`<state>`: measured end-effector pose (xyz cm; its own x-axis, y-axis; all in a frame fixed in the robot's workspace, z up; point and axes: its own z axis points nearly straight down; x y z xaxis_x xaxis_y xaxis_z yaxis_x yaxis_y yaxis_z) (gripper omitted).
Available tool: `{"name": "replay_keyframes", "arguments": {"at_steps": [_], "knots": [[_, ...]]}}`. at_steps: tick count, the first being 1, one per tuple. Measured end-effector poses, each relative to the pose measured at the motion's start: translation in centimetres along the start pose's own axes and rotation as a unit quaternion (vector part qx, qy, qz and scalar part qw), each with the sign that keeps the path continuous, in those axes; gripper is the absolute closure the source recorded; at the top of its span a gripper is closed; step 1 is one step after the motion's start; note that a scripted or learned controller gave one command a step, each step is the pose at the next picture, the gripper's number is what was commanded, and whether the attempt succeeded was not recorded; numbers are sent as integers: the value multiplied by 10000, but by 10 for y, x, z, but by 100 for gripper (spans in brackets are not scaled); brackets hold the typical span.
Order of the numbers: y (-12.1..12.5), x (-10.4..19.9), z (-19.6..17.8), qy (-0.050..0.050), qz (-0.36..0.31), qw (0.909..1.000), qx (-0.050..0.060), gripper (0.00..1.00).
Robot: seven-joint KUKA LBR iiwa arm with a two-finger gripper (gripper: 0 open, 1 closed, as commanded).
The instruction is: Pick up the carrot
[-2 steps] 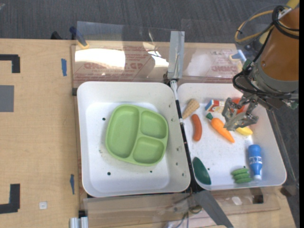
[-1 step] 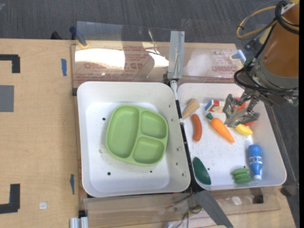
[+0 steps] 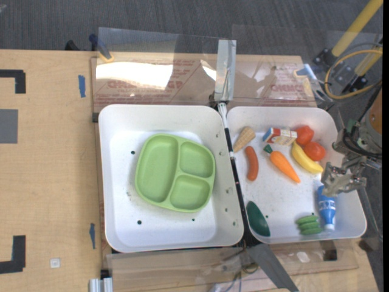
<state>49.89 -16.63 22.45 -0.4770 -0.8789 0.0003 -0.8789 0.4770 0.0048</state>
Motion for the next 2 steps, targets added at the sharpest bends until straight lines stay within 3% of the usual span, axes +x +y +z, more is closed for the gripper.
{"name": "replay_keyframes", "arguments": {"at_steps": [1,2], "knots": [[-2,-5,-13,-31,-18,10000,53,100],[5,-2,-71,-14,-2097,9777,68,100]]}}
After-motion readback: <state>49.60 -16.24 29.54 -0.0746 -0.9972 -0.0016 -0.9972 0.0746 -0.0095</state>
